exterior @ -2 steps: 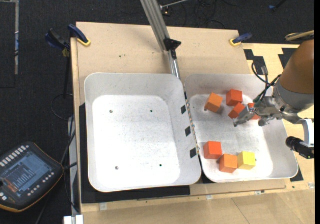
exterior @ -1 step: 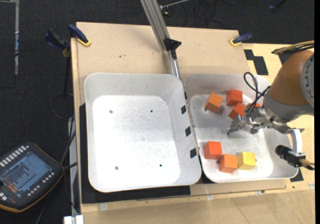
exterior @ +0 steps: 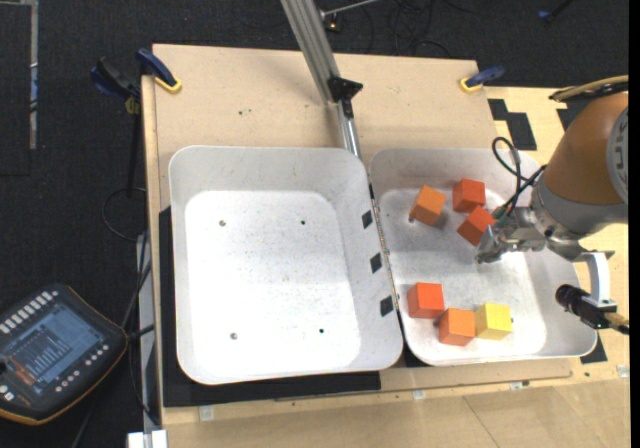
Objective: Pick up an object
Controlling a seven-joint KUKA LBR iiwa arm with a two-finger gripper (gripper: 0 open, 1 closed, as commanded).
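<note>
In the right bin (exterior: 560,341), three blocks (exterior: 458,208) lie at the far side and three more blocks (exterior: 458,314) at the near side, left of the gripper (exterior: 492,246).

1. My grey arm with its orange band (exterior: 598,161) is cut off by the right edge, so its upper links cannot be seen.
2. My two-finger gripper (exterior: 489,250) is small and blurred at the tips; their spacing cannot be judged.
3. The red-orange cube by my wrist (exterior: 474,226) is partly covered on its right side by my gripper, so contact cannot be judged.
4. The grey handheld pendant with an orange rim (exterior: 45,351) shows a lit screen too small to read.
5. The right-hand shallow white bin (exterior: 440,356) has its far right rim hidden under my arm.
</note>
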